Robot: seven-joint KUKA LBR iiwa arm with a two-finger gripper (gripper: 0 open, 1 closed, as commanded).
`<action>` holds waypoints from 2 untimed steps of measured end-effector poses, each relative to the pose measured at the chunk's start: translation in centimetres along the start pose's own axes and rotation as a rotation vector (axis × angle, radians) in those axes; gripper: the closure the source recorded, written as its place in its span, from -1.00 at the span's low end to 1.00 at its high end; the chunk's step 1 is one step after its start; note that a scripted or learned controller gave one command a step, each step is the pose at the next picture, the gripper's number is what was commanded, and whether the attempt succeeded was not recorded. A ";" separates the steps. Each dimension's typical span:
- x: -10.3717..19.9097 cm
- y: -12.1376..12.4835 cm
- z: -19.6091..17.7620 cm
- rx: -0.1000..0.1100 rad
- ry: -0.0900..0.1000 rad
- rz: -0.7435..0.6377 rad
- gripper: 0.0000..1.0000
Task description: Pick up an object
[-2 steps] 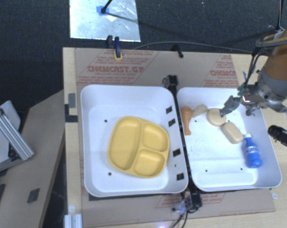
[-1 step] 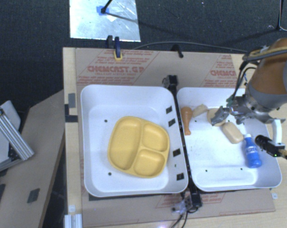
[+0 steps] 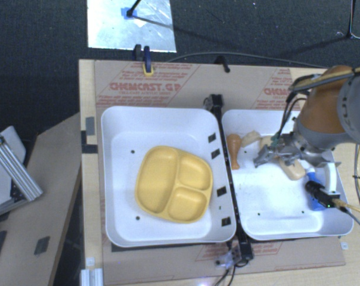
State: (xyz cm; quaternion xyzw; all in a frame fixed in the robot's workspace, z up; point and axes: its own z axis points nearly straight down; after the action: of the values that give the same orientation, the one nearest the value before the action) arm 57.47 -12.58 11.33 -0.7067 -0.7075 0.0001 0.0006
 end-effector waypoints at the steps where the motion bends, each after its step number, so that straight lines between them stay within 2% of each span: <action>1: -0.1 0.1 -1.3 -0.004 -0.002 -0.001 1.00; 2: -1.1 0.7 -6.8 -0.008 -0.002 -0.001 1.00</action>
State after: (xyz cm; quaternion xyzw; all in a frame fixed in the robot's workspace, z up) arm 58.22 -13.66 18.13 -0.7065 -0.7077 -0.0017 -0.0029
